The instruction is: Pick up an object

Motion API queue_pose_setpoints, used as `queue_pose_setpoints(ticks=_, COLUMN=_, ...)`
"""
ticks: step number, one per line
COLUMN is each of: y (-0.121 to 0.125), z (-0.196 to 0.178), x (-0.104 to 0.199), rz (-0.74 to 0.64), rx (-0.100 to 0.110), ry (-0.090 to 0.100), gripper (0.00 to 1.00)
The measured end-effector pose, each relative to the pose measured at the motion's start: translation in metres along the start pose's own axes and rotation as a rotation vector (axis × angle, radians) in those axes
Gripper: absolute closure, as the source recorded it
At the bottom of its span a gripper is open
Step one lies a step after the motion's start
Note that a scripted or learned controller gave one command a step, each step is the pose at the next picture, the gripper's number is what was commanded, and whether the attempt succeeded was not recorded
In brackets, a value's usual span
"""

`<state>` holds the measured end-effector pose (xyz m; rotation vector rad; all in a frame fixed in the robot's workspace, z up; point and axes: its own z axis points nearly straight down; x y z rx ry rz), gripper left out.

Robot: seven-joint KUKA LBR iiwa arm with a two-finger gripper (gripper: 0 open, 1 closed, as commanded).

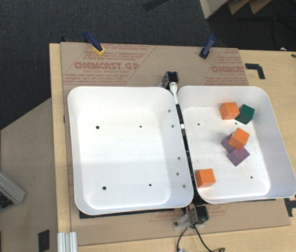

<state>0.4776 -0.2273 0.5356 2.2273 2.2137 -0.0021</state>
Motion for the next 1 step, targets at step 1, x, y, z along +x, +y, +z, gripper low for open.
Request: queue_pose_setpoints(ticks=1, y=0.0090, z=-0.0004, x=0.0757, rz=-0.014, rx=0.000, ry=0.004, gripper=1.00)
